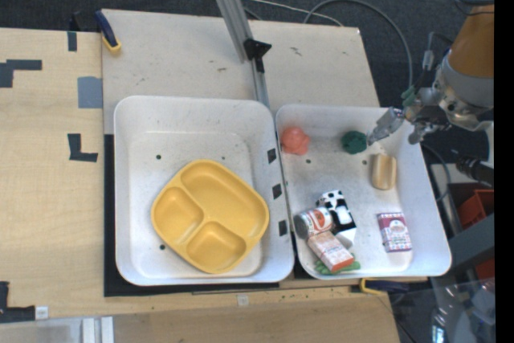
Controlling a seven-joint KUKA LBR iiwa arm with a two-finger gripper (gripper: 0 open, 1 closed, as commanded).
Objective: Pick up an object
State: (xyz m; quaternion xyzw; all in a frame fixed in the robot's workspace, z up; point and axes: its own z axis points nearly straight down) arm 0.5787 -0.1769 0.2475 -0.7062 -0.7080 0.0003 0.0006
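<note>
Big yellow divided plate (210, 214) sitting in the left bin (128, 173). Over in the right bin (426, 249): tan bread-looking piece (383, 171), maroon box (393, 232), black-and-white toy (336, 210), can (312, 222), pinkish ball (295, 140), green lump (353, 142). Gripper (399, 122) hovering at the right bin's far right corner, near the green lump (can't tell open or closed, nothing visibly held).

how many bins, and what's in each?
2. Left bin holds a yellow tray. Right bin holds several small items, crowded near its front, so some may be hidden.
</note>
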